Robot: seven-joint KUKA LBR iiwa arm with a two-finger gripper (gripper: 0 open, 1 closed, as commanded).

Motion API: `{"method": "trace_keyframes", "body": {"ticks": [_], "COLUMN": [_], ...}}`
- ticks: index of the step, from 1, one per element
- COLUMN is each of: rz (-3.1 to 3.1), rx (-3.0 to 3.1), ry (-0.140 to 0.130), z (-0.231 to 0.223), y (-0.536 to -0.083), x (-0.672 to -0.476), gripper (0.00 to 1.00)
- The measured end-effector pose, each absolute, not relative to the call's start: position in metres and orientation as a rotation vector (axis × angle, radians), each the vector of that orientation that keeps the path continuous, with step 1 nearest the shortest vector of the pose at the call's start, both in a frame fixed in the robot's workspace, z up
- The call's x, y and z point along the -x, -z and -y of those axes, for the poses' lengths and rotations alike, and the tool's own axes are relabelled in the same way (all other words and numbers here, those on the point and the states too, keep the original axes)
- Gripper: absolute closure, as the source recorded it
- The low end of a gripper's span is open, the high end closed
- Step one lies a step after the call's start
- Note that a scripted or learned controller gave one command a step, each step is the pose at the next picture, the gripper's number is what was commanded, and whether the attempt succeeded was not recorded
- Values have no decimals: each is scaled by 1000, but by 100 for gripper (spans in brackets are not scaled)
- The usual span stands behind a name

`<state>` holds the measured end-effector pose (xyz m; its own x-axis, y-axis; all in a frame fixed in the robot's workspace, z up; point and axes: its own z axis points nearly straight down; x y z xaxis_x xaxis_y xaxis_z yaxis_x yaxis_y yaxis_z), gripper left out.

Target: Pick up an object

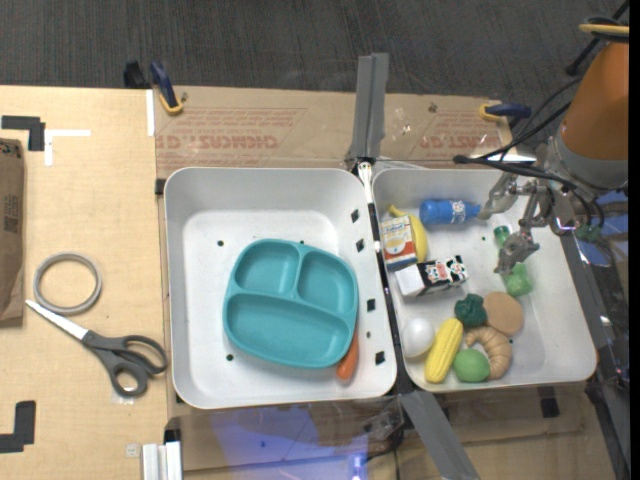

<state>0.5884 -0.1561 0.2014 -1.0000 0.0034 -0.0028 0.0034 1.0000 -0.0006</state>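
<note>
Camera view: two shallow white bins sit side by side on the bench, seen from above at a slant.
Left bin [190, 298]: holds a teal divided plate [290, 304], lying flat near the middle; a small orange carrot [347, 362] rests against the plate's lower right edge.
Right bin [560, 358]: crowded with small toys.
Right bin, upper part: a blue bottle [447, 211] lies on its side, beside a yellow banana [417, 234] and an orange-and-white carton [398, 240].
Right bin, middle: a black-and-white cow-patterned box [432, 275] just below the carton; a green ball [518, 283] towards the right wall.
Right bin, lower part: a white egg [416, 335], a corn cob [443, 350], a lime-green fruit [472, 365], a croissant [493, 345], a dark green broccoli piece [470, 310] and a tan round cookie [504, 314], packed close together.
Gripper [514, 251]: reaches in from the right, poised just above the green ball; the jaws' gap cannot be told, and nothing is visibly held between them.
Bench left of bins: scissors [105, 348] and a tape roll [67, 282].
</note>
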Motion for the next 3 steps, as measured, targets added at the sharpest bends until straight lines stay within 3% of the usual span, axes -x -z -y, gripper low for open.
{"method": "trace_keyframes", "body": {"ticks": [1, 2, 3], "rz": [-3135, -3117, -3116], "rx": [-131, -127, -228], "ry": [1, 9, 6], "z": [129, 113, 96], "y": [-146, -112, -99], "x": [-634, -615, -564], "gripper": [0, 0, 0]}}
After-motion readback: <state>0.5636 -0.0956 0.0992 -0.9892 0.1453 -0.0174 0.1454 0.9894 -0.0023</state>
